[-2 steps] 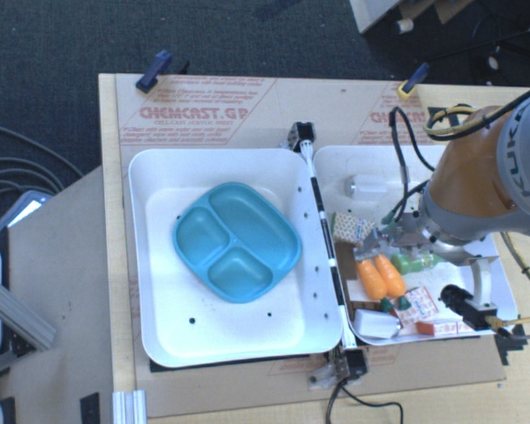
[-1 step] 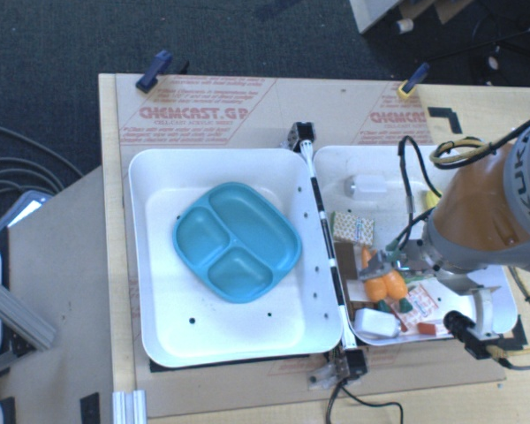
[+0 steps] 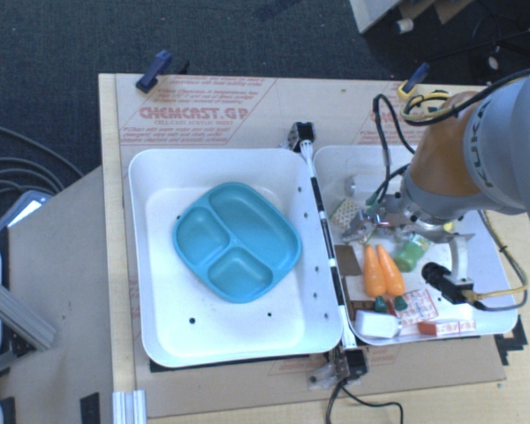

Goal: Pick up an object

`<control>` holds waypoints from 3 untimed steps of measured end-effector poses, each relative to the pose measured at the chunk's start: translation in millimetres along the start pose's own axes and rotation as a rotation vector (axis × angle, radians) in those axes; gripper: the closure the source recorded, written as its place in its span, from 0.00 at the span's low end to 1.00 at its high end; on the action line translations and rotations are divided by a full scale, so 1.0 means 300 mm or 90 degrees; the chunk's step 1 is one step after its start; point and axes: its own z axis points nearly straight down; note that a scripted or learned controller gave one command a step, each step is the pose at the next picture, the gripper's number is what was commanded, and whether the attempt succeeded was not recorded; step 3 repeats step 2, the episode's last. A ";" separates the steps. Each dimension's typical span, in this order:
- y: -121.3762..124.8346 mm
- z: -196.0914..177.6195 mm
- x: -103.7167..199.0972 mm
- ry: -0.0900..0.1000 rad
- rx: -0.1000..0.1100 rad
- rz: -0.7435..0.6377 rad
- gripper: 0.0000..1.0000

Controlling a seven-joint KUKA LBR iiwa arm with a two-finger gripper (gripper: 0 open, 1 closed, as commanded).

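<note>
Red print reading "CHEMCAST GP" stands on the brown protective sheet (image 3: pixel 194 109) covering the bench behind the bins

A bench (image 3: pixel 203 113) covered in printed brown board carries two shallow white bins side by side. The right bin (image 3: pixel 503 321) lies directly under the pincer (image 3: pixel 390 223); the left bin (image 3: pixel 150 263) lies just beside it, away from the arm.
</note>
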 end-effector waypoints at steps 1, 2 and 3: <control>-0.136 0.002 -0.015 0.001 0.002 0.001 0.00; -0.135 -0.031 -0.014 0.001 0.002 0.001 1.00; -0.135 -0.031 -0.014 0.001 0.002 0.001 1.00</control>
